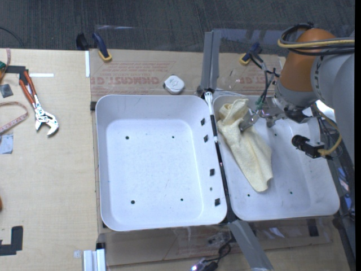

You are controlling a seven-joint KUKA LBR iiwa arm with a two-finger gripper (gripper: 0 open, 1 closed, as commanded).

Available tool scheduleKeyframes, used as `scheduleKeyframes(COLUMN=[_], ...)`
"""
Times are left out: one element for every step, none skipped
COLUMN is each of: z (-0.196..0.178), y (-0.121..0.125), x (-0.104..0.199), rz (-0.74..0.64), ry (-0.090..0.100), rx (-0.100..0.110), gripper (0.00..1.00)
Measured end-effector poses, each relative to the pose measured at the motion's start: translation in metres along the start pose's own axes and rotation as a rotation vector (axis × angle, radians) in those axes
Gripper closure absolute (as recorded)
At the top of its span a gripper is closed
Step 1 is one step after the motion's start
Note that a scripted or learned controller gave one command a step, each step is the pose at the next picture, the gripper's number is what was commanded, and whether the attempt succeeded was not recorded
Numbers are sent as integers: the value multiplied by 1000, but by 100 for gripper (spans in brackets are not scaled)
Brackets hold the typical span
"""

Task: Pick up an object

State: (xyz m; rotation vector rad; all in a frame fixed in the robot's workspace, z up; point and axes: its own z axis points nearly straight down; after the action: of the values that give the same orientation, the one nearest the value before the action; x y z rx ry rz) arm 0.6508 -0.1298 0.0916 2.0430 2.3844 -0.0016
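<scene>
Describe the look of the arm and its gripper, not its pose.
The arm has a rounded grey casing with an orange band above the wrist. Yellow and black cables loop over the orange section, and a black cable curls beside the wrist. The gripper is small, dark and metallic.

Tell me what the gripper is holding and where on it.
Cannot be told. The gripper sits at the upper part of the cloth in the right bin, but no hold shows.

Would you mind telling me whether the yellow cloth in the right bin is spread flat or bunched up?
Bunched up: the yellow cloth lies crumpled in a long diagonal heap with visible folds.
</scene>
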Motion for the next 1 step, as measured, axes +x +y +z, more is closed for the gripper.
scheduleKeyframes(z=[-8], y=[0], x=[-1], rz=[1], ry=[0], rx=[1], gripper=[100])
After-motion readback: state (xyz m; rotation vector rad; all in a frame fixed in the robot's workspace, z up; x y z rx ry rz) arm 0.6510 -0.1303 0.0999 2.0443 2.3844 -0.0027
